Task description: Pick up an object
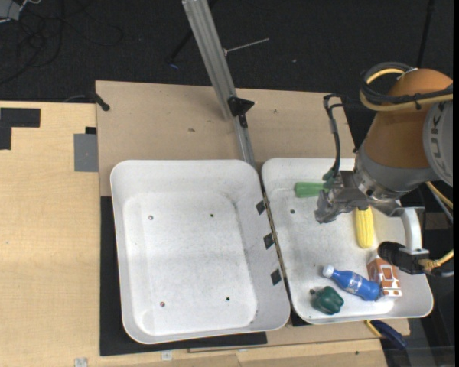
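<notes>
In the right-hand shallow white bin (294, 281), the hand (327, 209) hangs low between a green cylindrical object (307, 189) and a yellow corn-shaped toy (364, 228), placed within reach of either as a pick candidate; its opening cannot be determined.

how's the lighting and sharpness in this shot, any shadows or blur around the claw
Camera view: even overhead light, no strong glare on the left bin or right bin; soft shadow along the left bin's inner left wall; the background above the bench is nearly black; the claw is dark and slightly soft, so its detail is hard to read; the corn cob and blue bottle look reasonably sharp.
</notes>
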Motion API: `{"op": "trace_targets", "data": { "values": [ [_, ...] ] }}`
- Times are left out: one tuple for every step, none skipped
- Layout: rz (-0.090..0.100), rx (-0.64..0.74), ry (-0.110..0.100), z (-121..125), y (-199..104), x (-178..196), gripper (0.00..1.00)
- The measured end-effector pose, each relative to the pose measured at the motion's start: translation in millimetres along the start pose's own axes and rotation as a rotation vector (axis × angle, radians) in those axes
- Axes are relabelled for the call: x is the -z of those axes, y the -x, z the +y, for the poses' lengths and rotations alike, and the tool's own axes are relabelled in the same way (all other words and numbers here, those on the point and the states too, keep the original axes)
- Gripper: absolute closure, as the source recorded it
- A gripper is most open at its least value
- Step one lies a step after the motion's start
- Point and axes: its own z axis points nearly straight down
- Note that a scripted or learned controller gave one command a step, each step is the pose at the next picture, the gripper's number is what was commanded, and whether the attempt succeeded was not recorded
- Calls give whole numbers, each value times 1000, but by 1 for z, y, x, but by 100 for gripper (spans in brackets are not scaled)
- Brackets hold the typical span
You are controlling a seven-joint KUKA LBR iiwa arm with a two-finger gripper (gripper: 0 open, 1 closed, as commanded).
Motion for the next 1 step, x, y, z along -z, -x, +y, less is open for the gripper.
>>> {"op": "trace_targets", "data": {
  "values": [
    [-1, 1, 2, 10, -52, 0, 100]
  ]
}}
